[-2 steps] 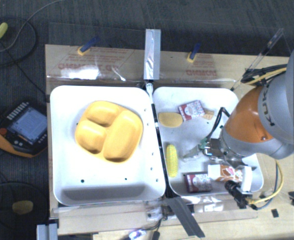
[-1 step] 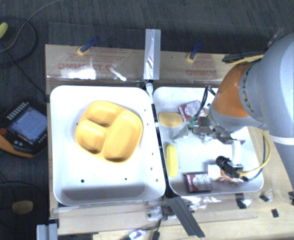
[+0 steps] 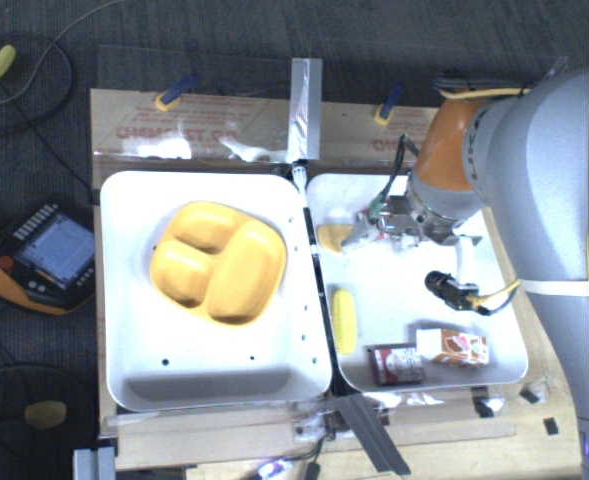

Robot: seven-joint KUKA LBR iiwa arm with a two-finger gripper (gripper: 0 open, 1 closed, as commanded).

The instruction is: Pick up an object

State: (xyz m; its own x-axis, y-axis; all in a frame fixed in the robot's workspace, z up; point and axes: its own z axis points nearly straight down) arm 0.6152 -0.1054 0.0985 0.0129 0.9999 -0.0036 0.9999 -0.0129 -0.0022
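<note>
Grey arm: my arm [image 3: 544, 168] fills the right of the view, orange band above the wrist, reaching left over the right bin.
Left bin: white and shallow [image 3: 124, 368]; a big yellow lumpy toy [image 3: 219, 261] sits at its middle.
Right bin: white [image 3: 514, 368]; it bears several small things.
Gripper: I see the gripper [image 3: 359, 230] low over the right bin's upper left part. Whether it is spread or pinched I cannot tell from this slant.
Nearest thing: a yellow piece [image 3: 332, 236] lies just beside the gripper's tip, on its left, against the wall between the bins.
Corn-like piece: a long yellow piece [image 3: 344, 320] lies below the gripper, near that same wall, its long axis running up and down the view.
Boxes: a dark carton [image 3: 397, 364] and a white-and-red carton [image 3: 454, 348] lie at the bin's near edge, well apart from the gripper.
Judgement: I reckon the yellow piece to the left is the likeliest pick; nothing is held that I can see.
</note>
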